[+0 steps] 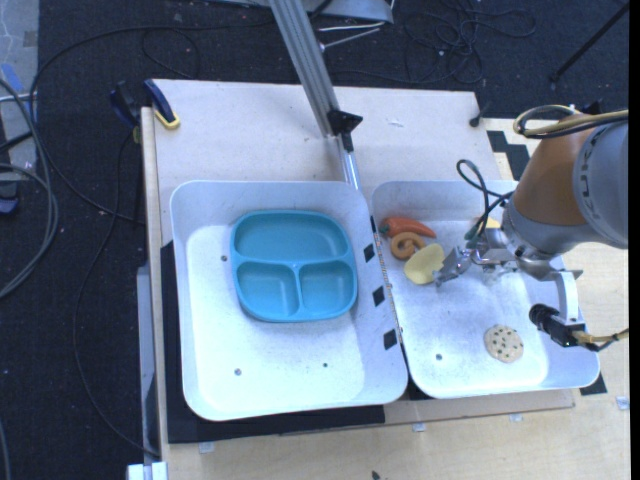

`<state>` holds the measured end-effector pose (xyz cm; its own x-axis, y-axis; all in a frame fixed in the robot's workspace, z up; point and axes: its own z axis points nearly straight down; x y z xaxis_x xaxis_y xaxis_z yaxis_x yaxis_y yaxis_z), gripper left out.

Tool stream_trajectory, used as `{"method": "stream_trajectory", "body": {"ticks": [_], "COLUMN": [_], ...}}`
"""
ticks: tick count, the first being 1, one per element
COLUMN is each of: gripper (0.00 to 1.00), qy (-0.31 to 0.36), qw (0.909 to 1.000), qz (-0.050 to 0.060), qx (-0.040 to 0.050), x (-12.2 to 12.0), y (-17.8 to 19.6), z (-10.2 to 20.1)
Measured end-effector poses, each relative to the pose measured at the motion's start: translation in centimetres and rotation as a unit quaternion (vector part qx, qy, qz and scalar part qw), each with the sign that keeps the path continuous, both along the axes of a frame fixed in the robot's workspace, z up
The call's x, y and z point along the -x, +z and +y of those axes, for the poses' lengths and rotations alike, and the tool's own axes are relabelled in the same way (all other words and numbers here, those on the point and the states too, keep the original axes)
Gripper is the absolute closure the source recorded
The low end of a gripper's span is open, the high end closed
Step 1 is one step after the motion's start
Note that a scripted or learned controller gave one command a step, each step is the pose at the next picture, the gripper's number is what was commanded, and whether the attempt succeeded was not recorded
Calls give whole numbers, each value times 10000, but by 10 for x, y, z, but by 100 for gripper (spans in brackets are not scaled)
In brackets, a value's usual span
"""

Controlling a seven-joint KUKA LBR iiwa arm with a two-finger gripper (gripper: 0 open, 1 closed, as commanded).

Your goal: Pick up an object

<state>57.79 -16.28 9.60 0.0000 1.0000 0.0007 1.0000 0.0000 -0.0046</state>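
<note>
Pale yellow rounded piece point(424, 263) lies just beside the metal claw point(452, 268); whether it grips, I cannot tell.

In the right bin point(470, 368), a carrot point(408, 227), a ring point(403, 246) and a yellow piece point(424, 263) crowd together at 10 o'clock, touching or nearly so, with the gripper point(452, 268) just beside the yellow piece. A cookie point(503, 344) lies alone at 5 o'clock, bare floor all round it. The bin's 7 o'clock corner is open. In the left bin point(200, 368), a blue tray point(295, 265) fills the middle; room lies along 6 o'clock. A metal pole point(310, 58) slants over the surface point(240, 128) at 12 o'clock.
</note>
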Motion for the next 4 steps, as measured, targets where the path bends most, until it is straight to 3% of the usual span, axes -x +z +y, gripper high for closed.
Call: {"method": "stream_trajectory", "body": {"ticks": [1, 3, 4], "gripper": [100, 100, 100], "qy": [-2, 13, 9], "qw": [10000, 10000, 10000], "qz": [-31, -59, -21], "qx": [8, 16, 10], "x": [-2, -2, -3], "y": [14, 139, 127], "z": [-1, -2, -2]}}
